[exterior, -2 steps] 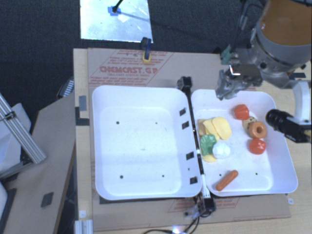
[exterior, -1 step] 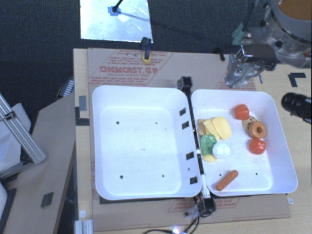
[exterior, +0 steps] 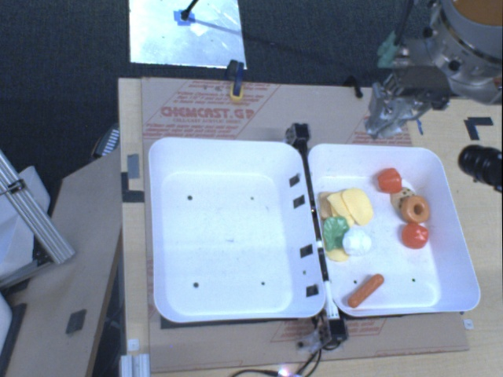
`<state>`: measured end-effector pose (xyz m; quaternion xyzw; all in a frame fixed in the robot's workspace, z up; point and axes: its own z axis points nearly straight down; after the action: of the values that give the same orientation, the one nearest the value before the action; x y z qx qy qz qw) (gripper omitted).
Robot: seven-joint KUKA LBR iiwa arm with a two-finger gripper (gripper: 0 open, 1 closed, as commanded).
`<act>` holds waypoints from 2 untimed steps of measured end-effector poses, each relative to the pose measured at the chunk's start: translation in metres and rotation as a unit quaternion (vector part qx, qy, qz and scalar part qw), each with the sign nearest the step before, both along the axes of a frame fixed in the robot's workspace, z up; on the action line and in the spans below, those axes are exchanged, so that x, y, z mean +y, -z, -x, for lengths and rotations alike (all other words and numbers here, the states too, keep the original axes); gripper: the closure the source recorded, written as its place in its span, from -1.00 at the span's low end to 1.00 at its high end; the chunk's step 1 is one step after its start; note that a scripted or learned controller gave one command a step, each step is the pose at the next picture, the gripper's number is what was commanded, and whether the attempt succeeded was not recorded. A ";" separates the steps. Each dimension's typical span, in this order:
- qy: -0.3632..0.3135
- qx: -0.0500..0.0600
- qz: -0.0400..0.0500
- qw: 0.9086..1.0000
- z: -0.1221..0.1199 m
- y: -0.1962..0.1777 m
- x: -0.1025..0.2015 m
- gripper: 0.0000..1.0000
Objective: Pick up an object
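Toy food pieces lie grouped in the right bin (exterior: 452,210), none of them lifted. The jaws (exterior: 387,115) hang above the table just beyond that bin's far rim, touching nothing and holding nothing; the metal parts blur together, so whether they are spread or pressed together cannot be told. The arm's upper body is cut off by the top right corner.

Nearest the divider sit pale yellow slices (exterior: 350,205), flat and rounded, with a green lumpy piece (exterior: 335,229) and a white rounded piece (exterior: 357,243) touching just below them; part of another yellow piece is hidden under these two. Toward the right wall are a red blocky piece (exterior: 390,181), a brown ring like a doughnut (exterior: 413,208) and a red round piece (exterior: 415,236), close together. An orange sausage shape (exterior: 365,290) lies alone, slanted, near the front rim. All look like smooth plastic.

The left bin (exterior: 169,210) is a shallow glossy white tray with small dark dots on its floor.
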<state>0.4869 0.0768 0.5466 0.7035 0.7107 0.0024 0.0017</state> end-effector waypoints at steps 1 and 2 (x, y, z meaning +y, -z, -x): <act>0.007 0.002 0.001 1.000 0.001 0.012 -0.055 1.00; 0.009 0.001 0.002 1.000 0.001 0.011 -0.147 1.00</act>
<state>0.4858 -0.0706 0.5354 0.7100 0.7042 0.0006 0.0022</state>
